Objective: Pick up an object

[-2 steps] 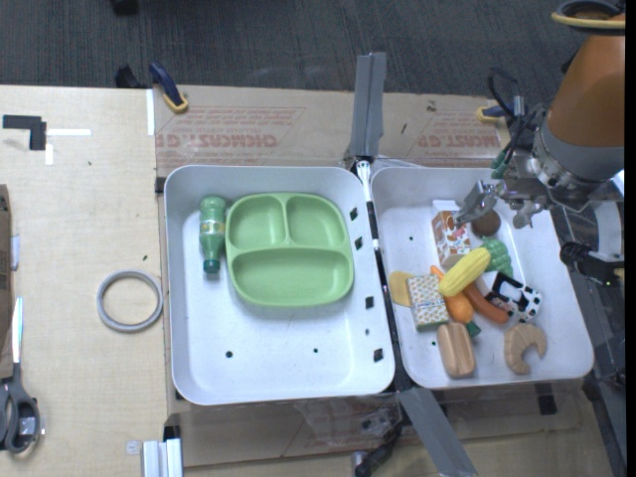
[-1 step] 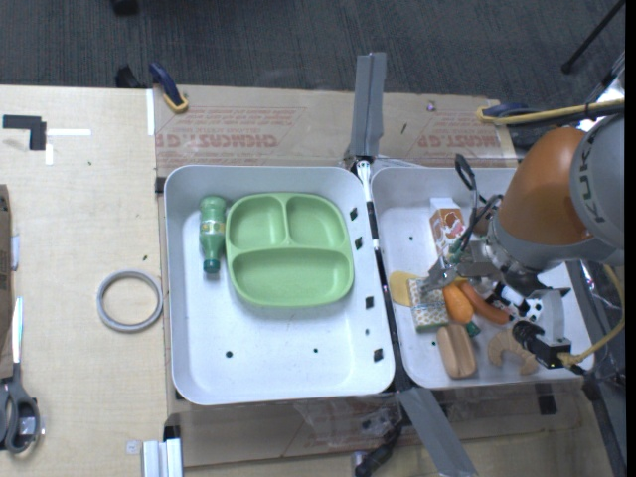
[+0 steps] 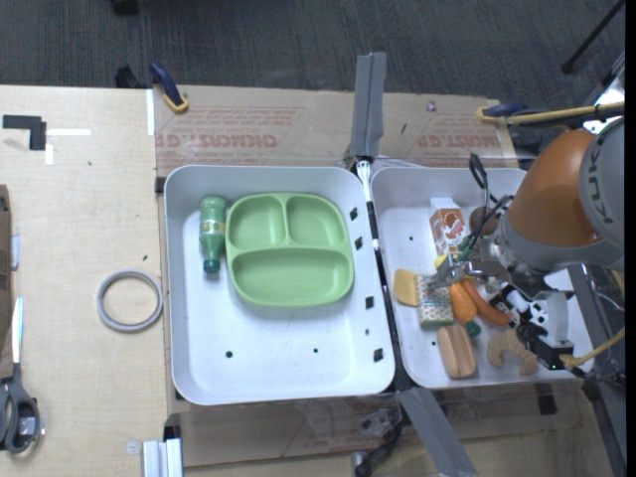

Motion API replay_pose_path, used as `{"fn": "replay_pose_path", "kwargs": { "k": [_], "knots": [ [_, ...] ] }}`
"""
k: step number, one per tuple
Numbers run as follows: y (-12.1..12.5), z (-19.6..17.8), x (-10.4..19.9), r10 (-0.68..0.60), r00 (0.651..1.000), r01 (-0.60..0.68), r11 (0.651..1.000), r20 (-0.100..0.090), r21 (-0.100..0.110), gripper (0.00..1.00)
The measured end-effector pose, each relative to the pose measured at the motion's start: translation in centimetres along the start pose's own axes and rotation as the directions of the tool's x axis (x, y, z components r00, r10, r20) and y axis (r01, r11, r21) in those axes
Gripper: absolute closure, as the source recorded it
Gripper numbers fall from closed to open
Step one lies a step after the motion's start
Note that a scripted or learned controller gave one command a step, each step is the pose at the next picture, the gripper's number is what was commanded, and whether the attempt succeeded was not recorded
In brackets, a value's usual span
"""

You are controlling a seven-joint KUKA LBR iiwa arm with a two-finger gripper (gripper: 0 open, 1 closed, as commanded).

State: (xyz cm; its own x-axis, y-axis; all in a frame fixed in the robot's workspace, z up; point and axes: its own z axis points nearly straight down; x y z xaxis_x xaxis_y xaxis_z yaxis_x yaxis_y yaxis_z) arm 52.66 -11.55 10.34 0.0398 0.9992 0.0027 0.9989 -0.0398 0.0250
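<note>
The arm reaches into the right bin (image 3: 407,227) from the right. My gripper (image 3: 459,269) hangs low over a cluster of toy food: an orange carrot-like piece (image 3: 465,301), a yellow wedge (image 3: 405,287), a speckled green-grey block (image 3: 435,311) and a tan bread-like piece (image 3: 456,351). A white packet with red print (image 3: 447,227) lies just behind the gripper. The fingertips sit right above the carrot and the block, and the wrist hides them.
The left bin (image 3: 199,356) holds a green divided plate (image 3: 290,248) and a small green bottle (image 3: 212,232) to its left. A tan cookie-like piece (image 3: 510,354) lies at the right bin's front. A tape ring (image 3: 130,299) and scissors (image 3: 20,410) lie on the bench.
</note>
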Motion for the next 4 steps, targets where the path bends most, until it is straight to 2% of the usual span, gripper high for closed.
{"fn": "replay_pose_path", "kwargs": {
  "k": [1,2,3,4],
  "knots": [
    [0.1,-0.9,-0.4,0.007,1.0,-0.007,1.0,0.005,-0.001,1.0],
    [0.0,-0.9,-0.4,0.007,1.0,-0.007,1.0,0.005,-0.001,0.0],
    [-2.7,0.2,0.6,-0.024,1.0,0.024,1.0,0.005,0.001,0.0],
    [-2.8,-0.4,0.5,-0.02,1.0,0.02,1.0,0.004,0.009,1.0]
  ]
}}
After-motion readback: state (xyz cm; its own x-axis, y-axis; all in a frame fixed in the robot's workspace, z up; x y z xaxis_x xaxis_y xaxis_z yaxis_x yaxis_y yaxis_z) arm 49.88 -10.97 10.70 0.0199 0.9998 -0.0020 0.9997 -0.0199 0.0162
